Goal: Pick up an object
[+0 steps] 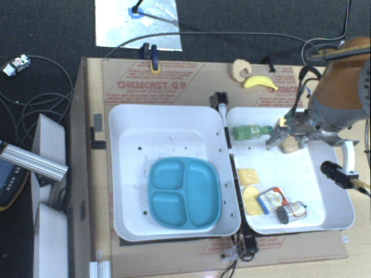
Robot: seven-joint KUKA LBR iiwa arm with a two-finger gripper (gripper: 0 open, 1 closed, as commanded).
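Note:
The right bin [333, 210] holds a green bottle [250, 132] lying at its back left and a small tan lump [288, 146] just right of it. Further forward lie a pale yellow slice [248, 176], a yellow piece [250, 201], a red, white and blue packet [272, 198] and a small dark-capped can [291, 211]. My gripper [287, 135] hangs low over the back of this bin, directly above the tan lump and beside the bottle's cap end. Whether it touches the lump is hidden by the wrist.
A blue divided plate [185, 191] lies in the left bin [133, 126]. Behind the bins, on the cardboard, rest a banana [259, 83] and a tan ring-shaped piece [240, 69]. A black fitting [338, 175] juts over the right bin's right side.

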